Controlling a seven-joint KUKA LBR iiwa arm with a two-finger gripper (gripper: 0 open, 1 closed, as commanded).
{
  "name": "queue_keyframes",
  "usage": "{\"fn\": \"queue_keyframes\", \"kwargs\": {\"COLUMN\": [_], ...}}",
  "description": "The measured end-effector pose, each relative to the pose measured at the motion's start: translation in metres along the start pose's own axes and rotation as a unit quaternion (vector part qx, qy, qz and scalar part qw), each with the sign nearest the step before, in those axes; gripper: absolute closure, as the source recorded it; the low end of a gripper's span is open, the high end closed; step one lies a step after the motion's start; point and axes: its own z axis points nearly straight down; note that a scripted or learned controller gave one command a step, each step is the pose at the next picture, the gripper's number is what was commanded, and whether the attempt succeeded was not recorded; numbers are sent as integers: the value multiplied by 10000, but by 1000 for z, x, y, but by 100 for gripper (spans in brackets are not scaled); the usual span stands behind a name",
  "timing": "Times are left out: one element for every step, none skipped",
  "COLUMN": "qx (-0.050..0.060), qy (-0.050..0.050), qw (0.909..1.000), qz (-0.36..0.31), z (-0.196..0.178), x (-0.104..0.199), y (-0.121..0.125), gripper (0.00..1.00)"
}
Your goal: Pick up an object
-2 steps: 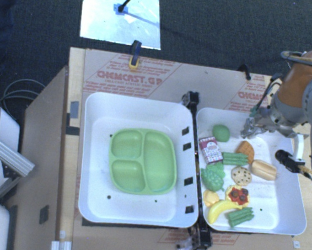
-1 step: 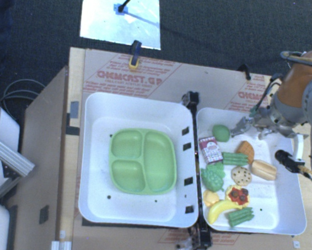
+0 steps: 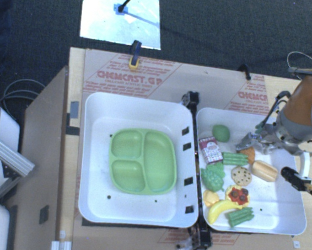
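The right bin (image 3: 295,219) holds a group of toy foods, and any of them can be the thing to pick. Near the far wall lies a green round piece (image 3: 220,133), maybe a lime or a pea. Just in front of it is a small red and white carton (image 3: 210,150). To the right of the carton lie green bean pods (image 3: 234,159), and beside them an orange piece, probably a carrot (image 3: 247,154), which touches the tool or is very near to it. A bread roll (image 3: 264,171) lies right of a chocolate chip cookie (image 3: 241,175). Lower there is a broccoli (image 3: 213,177), a small pizza slice (image 3: 239,195), a yellow piece (image 3: 210,198) that I cannot name, a banana (image 3: 220,208) and a second bunch of green pods (image 3: 239,216).

The tool (image 3: 252,142) hangs low over the far right part of this bin, just above the carrot. Its metal end is small and partly blurred, so I cannot tell whether it is spread or pressed together, and nothing is clearly seen between it.

The grey arm with the orange band (image 3: 305,101) comes in from the right.

The left bin (image 3: 141,159) holds a green divided plate (image 3: 142,161) with three compartments. Both bins stand on a cardboard sheet (image 3: 150,76) on the bench (image 3: 76,63).
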Motion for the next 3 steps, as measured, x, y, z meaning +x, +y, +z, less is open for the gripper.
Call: {"fn": "queue_keyframes", "kwargs": {"qx": [-37,-32,3], "qy": [-6,-7,2], "qw": [10000,10000,10000], "qz": [-23,-25,0], "z": [-13,-12,0], "x": [1,1,-13], "y": [3,3,-37], "gripper": [100,0,0]}}
